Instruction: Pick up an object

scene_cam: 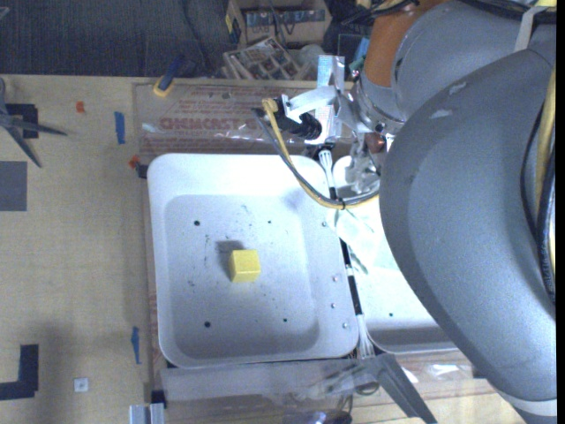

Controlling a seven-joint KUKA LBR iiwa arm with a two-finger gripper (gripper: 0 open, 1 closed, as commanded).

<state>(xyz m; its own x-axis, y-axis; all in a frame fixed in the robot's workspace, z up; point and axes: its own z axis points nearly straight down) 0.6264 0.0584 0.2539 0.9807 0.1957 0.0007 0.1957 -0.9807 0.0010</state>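
Observation:
A small yellow block [244, 265] lies on the floor of the left white bin [177, 184], a little left of its middle. The gripper [357, 177] hangs at the far end of the divide between the two bins, up and to the right of the block and well apart from it. Cables and the wrist body crowd around it. The grey arm with its orange band [388, 34] covers most of the right bin [397, 307].
A yellow cable [296, 170] loops from the wrist over the left bin's far right corner. Clutter, boxes and wires stand behind the bins. The wooden bench [71, 237] stretches to the left, with blue tape marks and black tools.

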